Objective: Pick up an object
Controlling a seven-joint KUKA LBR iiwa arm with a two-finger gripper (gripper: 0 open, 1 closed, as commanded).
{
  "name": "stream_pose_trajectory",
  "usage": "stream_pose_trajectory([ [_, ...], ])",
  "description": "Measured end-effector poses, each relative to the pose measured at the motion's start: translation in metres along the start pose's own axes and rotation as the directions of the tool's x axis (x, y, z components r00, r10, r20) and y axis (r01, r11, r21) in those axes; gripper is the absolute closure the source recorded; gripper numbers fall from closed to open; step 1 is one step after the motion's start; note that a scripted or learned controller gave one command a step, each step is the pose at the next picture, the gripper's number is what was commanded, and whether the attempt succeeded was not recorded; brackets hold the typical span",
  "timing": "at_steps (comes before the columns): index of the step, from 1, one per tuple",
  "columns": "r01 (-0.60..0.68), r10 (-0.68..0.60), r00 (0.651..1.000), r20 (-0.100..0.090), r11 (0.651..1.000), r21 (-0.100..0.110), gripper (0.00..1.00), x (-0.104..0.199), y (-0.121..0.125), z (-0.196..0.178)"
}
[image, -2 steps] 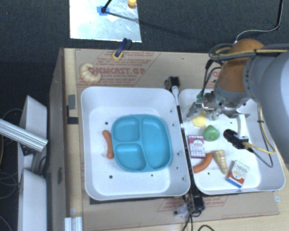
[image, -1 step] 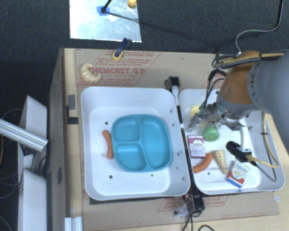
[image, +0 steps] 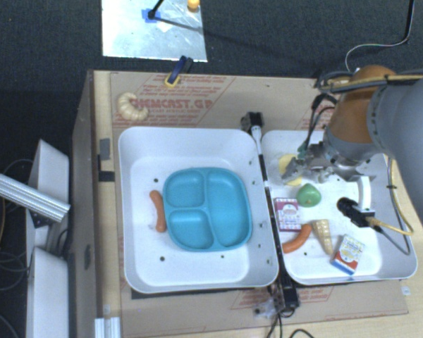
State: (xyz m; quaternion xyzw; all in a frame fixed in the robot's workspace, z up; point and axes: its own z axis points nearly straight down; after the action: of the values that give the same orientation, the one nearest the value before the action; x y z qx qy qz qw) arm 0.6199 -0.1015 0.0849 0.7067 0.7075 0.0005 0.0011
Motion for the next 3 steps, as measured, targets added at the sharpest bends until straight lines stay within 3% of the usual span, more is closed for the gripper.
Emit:
stream_pose_trajectory([
  [1, 0.001, -0.001, 1.000, -0.001, 1.000, 0.002, 0.00, 0.002, -0.033, 0.000],
  [2, -0.001, 0.001, 1.000, -0.001, 1.000, 0.002, 0.00, 0.004, -0.099, 0.001],
  [3, 0.001, -0.001, 1.000, 0.000, 1.000, -0.001, 0.00, -0.016, -0.028, -0.019],
])
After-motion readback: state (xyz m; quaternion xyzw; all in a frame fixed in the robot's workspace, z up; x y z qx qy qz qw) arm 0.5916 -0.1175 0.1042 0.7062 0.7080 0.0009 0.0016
